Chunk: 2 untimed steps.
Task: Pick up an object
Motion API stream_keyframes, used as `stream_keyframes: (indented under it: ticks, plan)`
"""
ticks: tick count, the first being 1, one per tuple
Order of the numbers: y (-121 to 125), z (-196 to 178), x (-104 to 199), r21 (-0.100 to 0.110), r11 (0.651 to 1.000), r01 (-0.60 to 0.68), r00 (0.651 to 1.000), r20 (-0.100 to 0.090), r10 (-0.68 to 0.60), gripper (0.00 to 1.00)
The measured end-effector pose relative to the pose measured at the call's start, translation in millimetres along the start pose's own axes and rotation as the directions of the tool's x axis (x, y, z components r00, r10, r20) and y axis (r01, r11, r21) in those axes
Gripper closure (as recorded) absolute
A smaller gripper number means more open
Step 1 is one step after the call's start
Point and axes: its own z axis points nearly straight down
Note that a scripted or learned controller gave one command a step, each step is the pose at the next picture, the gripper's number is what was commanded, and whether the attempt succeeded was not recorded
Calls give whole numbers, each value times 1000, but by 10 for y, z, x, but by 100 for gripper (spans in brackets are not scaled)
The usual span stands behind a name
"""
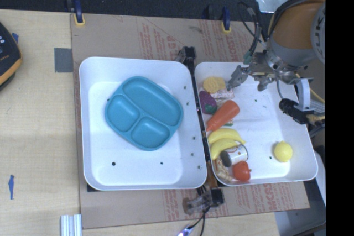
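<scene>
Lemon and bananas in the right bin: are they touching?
Apart. The camera view shows bare white bin floor between the lemon and the bananas.

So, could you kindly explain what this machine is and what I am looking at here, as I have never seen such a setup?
One camera looks down at a slant on a bench. The grey arm with an orange band, entering from the right, is a robot; its pincer hangs over the right white bin, near its far edge. That bin holds toy food: a carrot, bananas, a lemon, a purple piece and more. The left bin holds a blue divided plate. Nothing shows between the pincer's fingers.
</scene>
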Motion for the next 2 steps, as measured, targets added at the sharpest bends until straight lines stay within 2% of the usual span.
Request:
stream_keyframes:
  ticks: [1,2]
  plan:
    - [-265,1028,-235,-6,1000,-1,1000,2,1,0]
    - [-636,1025,16,-13,1000,-3,1000,3,3,0]
